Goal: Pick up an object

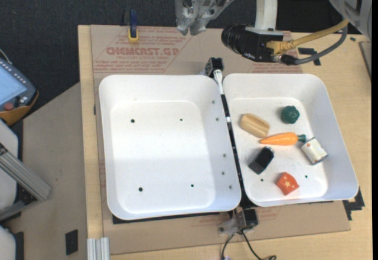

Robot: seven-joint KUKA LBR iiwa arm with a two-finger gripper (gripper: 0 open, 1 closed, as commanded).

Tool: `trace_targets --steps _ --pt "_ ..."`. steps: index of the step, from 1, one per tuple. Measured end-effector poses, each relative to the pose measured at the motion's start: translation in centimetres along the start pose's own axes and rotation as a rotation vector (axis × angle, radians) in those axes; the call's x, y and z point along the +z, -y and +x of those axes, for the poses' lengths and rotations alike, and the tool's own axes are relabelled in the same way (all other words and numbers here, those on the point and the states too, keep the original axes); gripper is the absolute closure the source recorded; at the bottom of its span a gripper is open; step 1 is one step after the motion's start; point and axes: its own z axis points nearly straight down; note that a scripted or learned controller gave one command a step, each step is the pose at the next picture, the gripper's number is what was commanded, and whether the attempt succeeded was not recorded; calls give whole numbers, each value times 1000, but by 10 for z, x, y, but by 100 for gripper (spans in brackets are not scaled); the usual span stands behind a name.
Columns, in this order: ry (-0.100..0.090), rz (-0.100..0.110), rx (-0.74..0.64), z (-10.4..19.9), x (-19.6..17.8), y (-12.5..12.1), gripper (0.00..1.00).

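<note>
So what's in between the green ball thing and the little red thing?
In the camera view, the orange carrot lies between the green ball and the red piece, in the right bin.

Carrot point(279, 139) in right bin point(331, 105)

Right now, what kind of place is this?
Probably a robot lab. A robot's end effector hangs above a bench with two white bins, and toy food like a carrot waits for picking practice.
</note>
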Motion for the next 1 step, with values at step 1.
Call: trace_targets --steps 1 --pt "14 38 0 4 192 -7 100"
